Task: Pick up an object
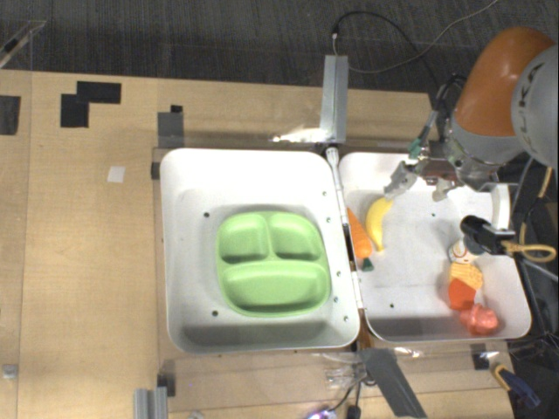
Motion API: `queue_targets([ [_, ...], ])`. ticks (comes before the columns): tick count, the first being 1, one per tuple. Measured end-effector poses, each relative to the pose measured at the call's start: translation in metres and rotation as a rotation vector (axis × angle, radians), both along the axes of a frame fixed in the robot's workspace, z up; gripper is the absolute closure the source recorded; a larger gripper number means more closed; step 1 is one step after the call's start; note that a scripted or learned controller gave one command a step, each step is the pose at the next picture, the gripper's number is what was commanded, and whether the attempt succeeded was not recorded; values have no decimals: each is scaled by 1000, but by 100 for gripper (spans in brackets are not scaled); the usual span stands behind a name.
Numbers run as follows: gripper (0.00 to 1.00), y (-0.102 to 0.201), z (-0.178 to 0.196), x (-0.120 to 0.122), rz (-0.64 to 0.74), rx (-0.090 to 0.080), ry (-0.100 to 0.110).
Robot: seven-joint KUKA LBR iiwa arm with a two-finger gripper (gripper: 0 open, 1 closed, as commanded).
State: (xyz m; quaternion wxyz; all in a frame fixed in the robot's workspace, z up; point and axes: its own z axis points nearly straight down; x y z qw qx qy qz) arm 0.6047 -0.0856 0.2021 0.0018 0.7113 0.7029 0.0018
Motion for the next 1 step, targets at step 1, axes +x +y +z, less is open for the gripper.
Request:
queue_targets([
  [1,0,1,-100,1,124,0,2],
])
